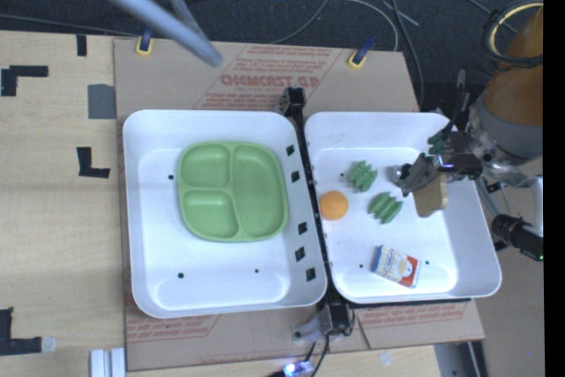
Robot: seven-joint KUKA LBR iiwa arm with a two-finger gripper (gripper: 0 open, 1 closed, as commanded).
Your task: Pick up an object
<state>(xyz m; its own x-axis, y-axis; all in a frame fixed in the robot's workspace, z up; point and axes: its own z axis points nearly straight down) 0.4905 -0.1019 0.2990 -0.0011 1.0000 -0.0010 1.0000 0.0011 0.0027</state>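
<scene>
The claw point(430, 181) hangs over the right bin point(468, 278), at about three o'clock in it, and whether it is spread or closed cannot be told from this slanted look down.

Nothing is seen in its grip, so the pick seems not yet made. Nearest it, just toward nine o'clock, lie two small green ridged pieces point(385, 206) and point(360, 175), lumpy and soft-looking. An orange ball point(334, 206), smooth and round, sits farther toward nine o'clock by the bin's inner wall, and a flat little box point(394, 266) with red and blue print lies at six o'clock.

To do the step well, I would judge the lower green piece the handiest target: come straight down, centred over it, and close across its narrow width. The ball may roll from a pinch and the flat box offers little to grasp.

The left bin point(141, 190) holds a green divided plate point(233, 191) of glossy plastic. Both bins are shallow, white and smooth on the wooden desk point(53, 216).
</scene>
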